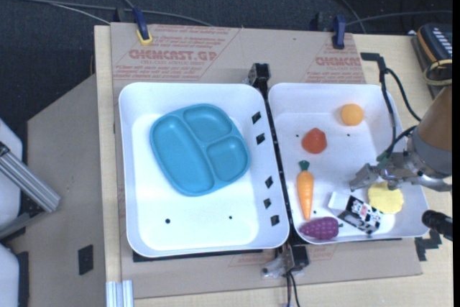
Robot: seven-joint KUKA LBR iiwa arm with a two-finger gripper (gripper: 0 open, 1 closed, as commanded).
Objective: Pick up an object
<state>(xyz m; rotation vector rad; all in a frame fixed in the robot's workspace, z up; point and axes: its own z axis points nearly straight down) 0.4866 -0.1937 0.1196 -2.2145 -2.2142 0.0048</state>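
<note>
My gripper (369, 179) hangs over the right side of the right bin (287, 106), its fingers spread open with nothing between them. A yellow toy (388, 199) lies just below and right of it. A white and black toy (357, 211) sits just below the gripper, near the bin's front edge. Further left lie a carrot (305, 188) and purple grapes (320, 228). A red toy (314, 141) and an orange ball (351, 113) lie toward the back of the bin.
The left bin (136, 176) holds a blue divided plate (200, 147). The divider (267, 147) between the bins carries black clips. The grey arm (435, 144) comes in from the right, with cables (392, 111) hanging along the right bin's edge.
</note>
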